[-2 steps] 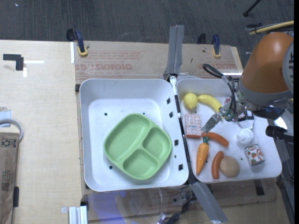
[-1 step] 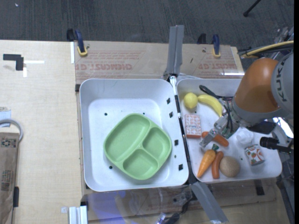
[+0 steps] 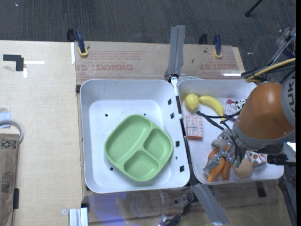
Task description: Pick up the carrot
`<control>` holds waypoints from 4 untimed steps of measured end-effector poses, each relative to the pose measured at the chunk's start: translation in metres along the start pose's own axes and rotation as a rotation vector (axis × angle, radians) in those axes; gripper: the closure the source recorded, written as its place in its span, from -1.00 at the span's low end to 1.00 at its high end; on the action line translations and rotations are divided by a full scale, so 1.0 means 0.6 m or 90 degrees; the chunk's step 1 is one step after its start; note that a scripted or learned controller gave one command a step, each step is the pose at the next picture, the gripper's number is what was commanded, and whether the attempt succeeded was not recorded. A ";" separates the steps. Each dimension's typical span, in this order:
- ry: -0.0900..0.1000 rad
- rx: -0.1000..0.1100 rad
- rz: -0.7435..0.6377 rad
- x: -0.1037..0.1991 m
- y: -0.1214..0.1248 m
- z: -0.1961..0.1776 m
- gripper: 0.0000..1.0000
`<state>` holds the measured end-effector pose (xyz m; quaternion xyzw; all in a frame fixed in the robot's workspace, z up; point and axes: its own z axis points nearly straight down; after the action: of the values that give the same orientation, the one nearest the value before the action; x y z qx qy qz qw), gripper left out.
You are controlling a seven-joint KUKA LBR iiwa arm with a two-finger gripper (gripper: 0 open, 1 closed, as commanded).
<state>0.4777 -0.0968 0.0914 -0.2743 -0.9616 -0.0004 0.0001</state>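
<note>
The carrot (image 3: 217, 169), orange and slim, lies near the front of the right bin (image 3: 207, 91). My gripper (image 3: 221, 155) hangs right over it, at the end of the grey arm with its orange band (image 3: 264, 112), and its metal fingers reach down onto the carrot's upper end. The wrist hides the fingertips.
The right bin also holds a lemon (image 3: 191, 101), a banana (image 3: 212, 104), a small orange-white box (image 3: 194, 127), a beige egg-like item (image 3: 243, 168) and printed packets (image 3: 231, 107). A green divided plate (image 3: 138, 147) rests in the left bin (image 3: 89, 126). Black cables trail across the right bin.
</note>
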 end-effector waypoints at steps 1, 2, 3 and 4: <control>-0.002 -0.001 0.002 -0.002 0.001 -0.015 1.00; 0.000 0.000 0.116 -0.049 0.101 -0.167 1.00; 0.000 0.001 0.116 -0.049 0.101 -0.167 -1.00; 0.000 0.000 -0.085 -0.006 0.005 -0.072 -1.00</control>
<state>0.4824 -0.0961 0.1345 -0.2096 -0.9778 -0.0001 0.0002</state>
